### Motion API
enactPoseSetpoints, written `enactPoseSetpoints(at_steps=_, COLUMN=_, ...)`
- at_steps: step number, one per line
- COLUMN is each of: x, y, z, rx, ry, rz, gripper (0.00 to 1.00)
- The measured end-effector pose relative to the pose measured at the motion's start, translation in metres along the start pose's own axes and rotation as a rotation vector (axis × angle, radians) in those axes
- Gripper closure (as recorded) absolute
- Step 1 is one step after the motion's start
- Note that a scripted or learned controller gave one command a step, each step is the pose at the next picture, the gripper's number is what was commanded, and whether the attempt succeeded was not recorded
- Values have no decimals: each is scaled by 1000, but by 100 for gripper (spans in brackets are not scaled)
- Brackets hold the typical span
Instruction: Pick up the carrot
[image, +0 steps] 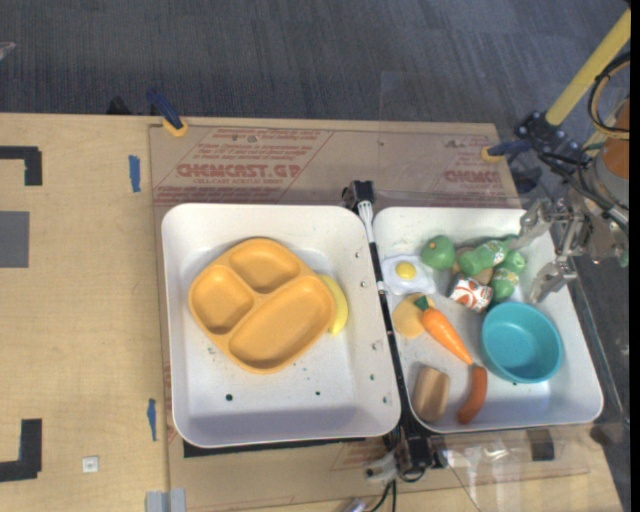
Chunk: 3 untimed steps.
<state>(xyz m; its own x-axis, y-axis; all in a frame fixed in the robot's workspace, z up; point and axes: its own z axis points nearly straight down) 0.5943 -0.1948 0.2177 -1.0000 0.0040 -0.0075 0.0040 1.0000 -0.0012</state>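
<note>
1. Carrot (444, 333) lies diagonally in right bin (590, 385), between fried egg (404, 270) and blue bowl (520, 342).
2. Gripper (556, 250) over bin's right rim, fingers spread, holding nothing.
3. Orange divided plate (262, 303) in left bin (185, 330).

A light wooden table (80, 330) fills the lower part of the scene, with black tape marks (25, 165) and blue tape bits (134, 172) on it. A printed cardboard sheet (300, 165) lies across it. Beyond the far edge lies dark grey-blue carpet (300, 55).
</note>
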Motion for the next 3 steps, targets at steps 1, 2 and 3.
enactPoseSetpoints(at_steps=1, x=16, y=48, z=87, rx=4, ry=-14, rz=84, gripper=0)
enactPoseSetpoints(at_steps=2, x=65, y=93, z=126, rx=1, ry=-9, rz=194, gripper=0)
enactPoseSetpoints(at_steps=3, x=94, y=90, z=126, rx=-2, ry=-13, rz=365, gripper=0)
